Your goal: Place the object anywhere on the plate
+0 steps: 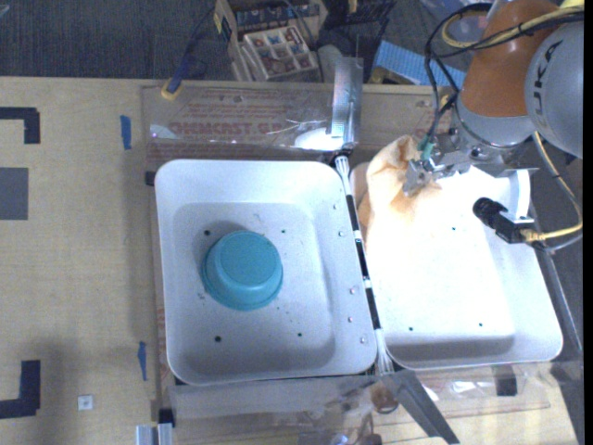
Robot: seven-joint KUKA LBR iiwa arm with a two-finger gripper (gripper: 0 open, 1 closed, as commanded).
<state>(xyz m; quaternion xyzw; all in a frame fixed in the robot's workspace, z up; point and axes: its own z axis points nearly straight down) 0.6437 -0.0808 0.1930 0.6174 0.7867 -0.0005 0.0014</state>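
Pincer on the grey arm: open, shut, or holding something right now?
Pincer: over the right white bin's far left corner, against a crumpled cream-orange cloth; open or shut cannot be told.

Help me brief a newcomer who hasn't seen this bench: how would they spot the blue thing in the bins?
Find the two white bins side by side and take the left bin, away from the arm. On its floor, a little left of centre, sits a round blue plate. It is the only blue, round thing in either bin; the pale crumpled cloth lies in the other one.
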